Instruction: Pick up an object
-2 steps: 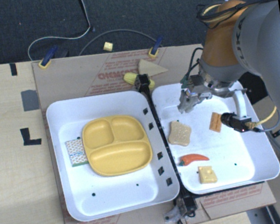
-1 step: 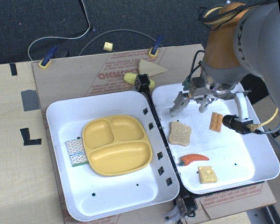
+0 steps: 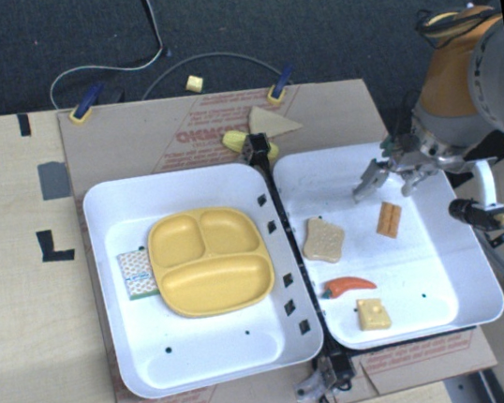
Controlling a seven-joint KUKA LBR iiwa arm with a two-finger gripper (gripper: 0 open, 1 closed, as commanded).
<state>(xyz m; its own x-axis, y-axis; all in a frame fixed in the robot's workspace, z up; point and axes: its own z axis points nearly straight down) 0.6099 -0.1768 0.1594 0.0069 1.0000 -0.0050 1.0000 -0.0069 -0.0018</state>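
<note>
Cheese (image 3: 374,314); pincer (image 3: 387,180) open, empty.

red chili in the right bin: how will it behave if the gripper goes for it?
The red chili looks thin and tapered, so it may roll or pivot when nudged. It lies flat on the right bin floor, leaving little height to pinch. It looks like a light toy, likely to slide. The gripper is apart from it.
</note>
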